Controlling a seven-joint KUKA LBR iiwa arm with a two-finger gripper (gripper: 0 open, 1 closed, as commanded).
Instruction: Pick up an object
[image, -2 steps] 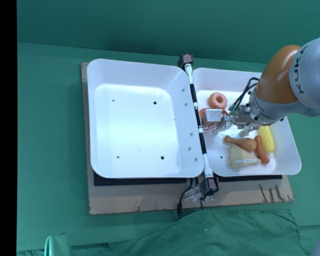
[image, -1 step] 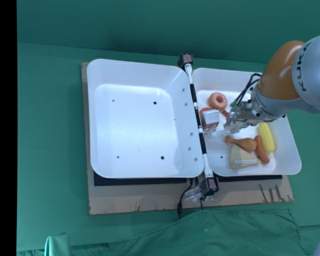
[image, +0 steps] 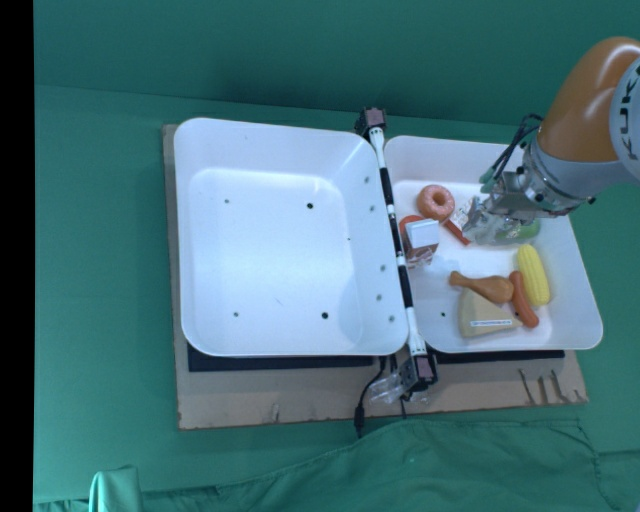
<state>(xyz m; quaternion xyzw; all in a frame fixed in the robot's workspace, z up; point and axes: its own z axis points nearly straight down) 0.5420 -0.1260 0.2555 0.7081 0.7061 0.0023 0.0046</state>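
Two shallow white plastic bins with rounded corners, side by side on a brown cardboard sheet (image: 300, 410) over green cloth. Left bin (image: 215, 150) smooth and glossy, dotted with a few small dark specks. Right bin (image: 590, 325) holding toy food: one orange ring doughnut (image: 436, 201) near the back, one small red and white carton (image: 421, 240) against the left wall, one brown chicken drumstick (image: 484, 287) in the middle, one yellow knobbly corn cob (image: 532, 274) just beside one orange sausage (image: 523, 300), and one pale tan wedge with a white label (image: 484, 316) at the front. One gripper (image: 492, 222) low over the back of the right bin, beside the doughnut, above something clear and greenish; finger state impossible to tell. Grey arm with orange band (image: 590, 100) reaching in from the right.
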